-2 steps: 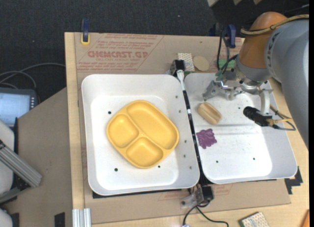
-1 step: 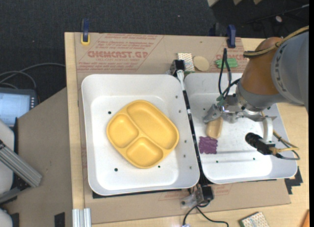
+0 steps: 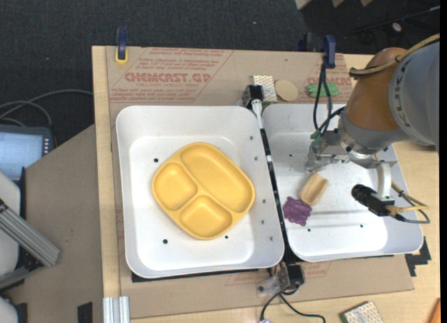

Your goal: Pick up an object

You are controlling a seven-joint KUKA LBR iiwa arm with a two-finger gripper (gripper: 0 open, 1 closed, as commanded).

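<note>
Left bin (image 3: 136,140): one yellow divided plate (image 3: 202,189). Right bin (image 3: 349,234): one tan block (image 3: 313,189), one purple lump (image 3: 297,210). How wide the tool (image 3: 323,161) stands cannot be told.

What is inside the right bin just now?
A tan cylinder and a purple lump lie near the right bin's left wall. The arm covers its upper right corner; that floor is hidden.

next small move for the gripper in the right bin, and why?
Probably a short shift down-view to centre the gripper over the tan block. The gripper sits in the right bin just up-view of the block, apparently not over it, and the block is the nearest object. The purple lump lies close to the block's lower-left, so stop short of it.
</note>
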